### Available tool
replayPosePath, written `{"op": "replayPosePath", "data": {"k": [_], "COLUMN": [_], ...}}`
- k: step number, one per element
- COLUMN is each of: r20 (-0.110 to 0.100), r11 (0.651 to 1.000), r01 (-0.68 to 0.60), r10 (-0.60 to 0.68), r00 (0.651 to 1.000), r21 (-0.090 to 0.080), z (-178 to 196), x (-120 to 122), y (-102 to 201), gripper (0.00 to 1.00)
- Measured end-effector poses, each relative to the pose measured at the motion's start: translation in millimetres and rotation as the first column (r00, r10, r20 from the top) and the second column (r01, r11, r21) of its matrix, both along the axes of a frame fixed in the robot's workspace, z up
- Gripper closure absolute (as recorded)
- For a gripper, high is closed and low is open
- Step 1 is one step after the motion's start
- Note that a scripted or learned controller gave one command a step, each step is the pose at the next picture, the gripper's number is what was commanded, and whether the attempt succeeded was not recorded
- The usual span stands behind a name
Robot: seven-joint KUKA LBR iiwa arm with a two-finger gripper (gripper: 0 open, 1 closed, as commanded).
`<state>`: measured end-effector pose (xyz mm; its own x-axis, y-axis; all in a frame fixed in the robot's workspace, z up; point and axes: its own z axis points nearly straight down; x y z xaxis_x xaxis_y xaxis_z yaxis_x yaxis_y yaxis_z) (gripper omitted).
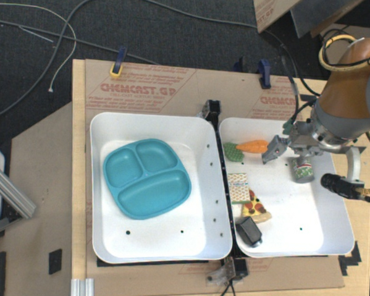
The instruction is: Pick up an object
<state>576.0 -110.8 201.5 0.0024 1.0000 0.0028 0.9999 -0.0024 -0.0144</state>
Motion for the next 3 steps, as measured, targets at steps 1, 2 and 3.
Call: {"op": "replayPosePath", "data": {"k": [1,2,3], "r20": [0.013,0.007,0.006], "r11": [1.0,1.0,1.0], "r01": [-0.003,-0.001,-0.002], "r10": [0.003,0.001,0.002], "r00": [1.0,1.0,1.0], "r21": [-0.002,-0.001,0.0], "z": [7,-44,-107], "x": [3,1,-2], "y": [0,-10,-6], "gripper": [0.0,0.0,0.0]}}
